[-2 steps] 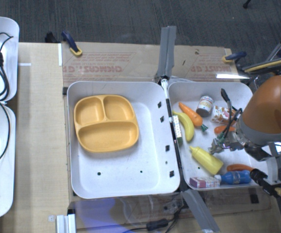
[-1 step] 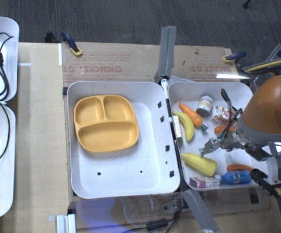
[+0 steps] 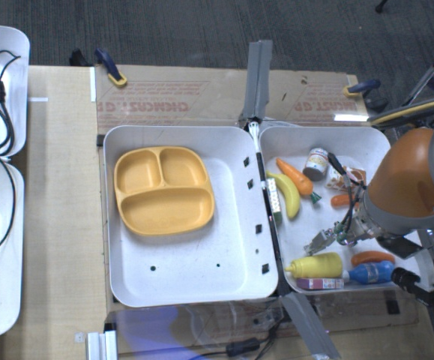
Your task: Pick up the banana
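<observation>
A KUKA arm (image 3: 408, 178), grey with an orange band, reaches over the right-hand white bin (image 3: 276, 137) from the bin's right edge. The banana (image 3: 287, 192) lies on the floor of that bin, close to its left wall and a little above the bin's middle. Its long axis runs on a slant, from an upper end nearest the left wall down toward the bin's interior, with the lower tip pointing toward the bottom-right; its curve bulges toward the right. Nothing grips it.

The gripper (image 3: 329, 238) hangs below the wrist over the lower middle of the right bin, apart from the banana and just above a yellow squeeze bottle (image 3: 315, 265) that lies along the bottom edge. Whether the tool is spread or closed cannot be told at this angle.

Just beside the banana's upper end, a carrot (image 3: 294, 175) lies on a similar slant, touching or nearly touching it. A small jar (image 3: 316, 163) sits near the bin's top edge, to the carrot's right. A blue bottle (image 3: 369, 274) and an orange-red piece (image 3: 372, 258) lie toward the bottom-right corner.

In the left-hand white bin (image 3: 127, 276), a yellow divided plate (image 3: 164, 190) rests in the upper-left area. The two bins sit side by side, sharing a middle wall.
</observation>
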`<control>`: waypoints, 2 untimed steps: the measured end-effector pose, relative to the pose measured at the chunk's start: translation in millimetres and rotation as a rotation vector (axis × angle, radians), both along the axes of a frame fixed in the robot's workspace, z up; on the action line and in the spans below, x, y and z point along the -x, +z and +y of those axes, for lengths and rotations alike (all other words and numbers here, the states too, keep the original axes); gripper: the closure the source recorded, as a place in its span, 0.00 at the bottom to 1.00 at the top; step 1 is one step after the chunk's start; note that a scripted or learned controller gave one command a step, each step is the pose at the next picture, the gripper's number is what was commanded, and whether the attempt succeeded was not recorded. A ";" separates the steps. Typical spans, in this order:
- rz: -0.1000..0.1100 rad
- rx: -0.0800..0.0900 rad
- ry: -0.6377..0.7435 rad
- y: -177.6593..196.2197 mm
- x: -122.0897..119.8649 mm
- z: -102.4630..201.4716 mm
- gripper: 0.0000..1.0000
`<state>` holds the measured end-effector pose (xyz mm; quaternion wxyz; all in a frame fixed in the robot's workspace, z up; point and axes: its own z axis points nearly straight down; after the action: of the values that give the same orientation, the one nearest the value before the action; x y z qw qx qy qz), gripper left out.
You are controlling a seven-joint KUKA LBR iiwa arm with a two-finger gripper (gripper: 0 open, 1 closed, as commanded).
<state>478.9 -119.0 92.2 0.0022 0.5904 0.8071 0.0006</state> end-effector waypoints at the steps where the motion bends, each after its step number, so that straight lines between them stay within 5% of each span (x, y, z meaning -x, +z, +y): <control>1: -0.012 0.003 0.215 2.9 -4.0 -23.1 0.00; 2: -0.007 0.001 0.213 10.9 -2.9 -23.4 1.00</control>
<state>481.8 -142.4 103.1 0.0054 0.5014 0.8652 0.0025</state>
